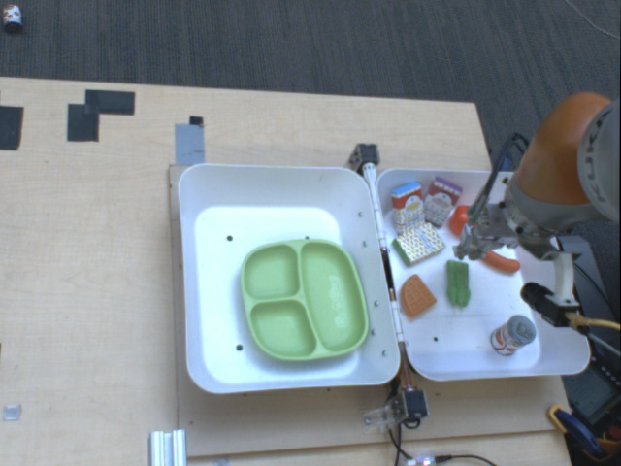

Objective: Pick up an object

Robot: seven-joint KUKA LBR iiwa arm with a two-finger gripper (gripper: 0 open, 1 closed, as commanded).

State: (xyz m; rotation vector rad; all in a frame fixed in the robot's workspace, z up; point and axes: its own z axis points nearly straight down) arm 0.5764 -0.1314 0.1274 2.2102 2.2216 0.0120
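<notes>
My gripper (473,241) hangs over the upper middle of the right bin (553,362), under the grey wrist and its orange band (571,147). Just below it lies a green oblong toy (458,283). A red-orange piece (503,260) sticks out to its right, and a small red piece (458,218) shows at its upper left. To its left lies a checkered block (419,244). An orange wedge (417,296) rests further down. I see nothing held in the gripper.
A small red-and-white carton (408,200) and a purple box (444,196) sit at the right bin's back. A little can (512,334) lies near its front right. The left bin (209,260) holds a green divided plate (306,299).
</notes>
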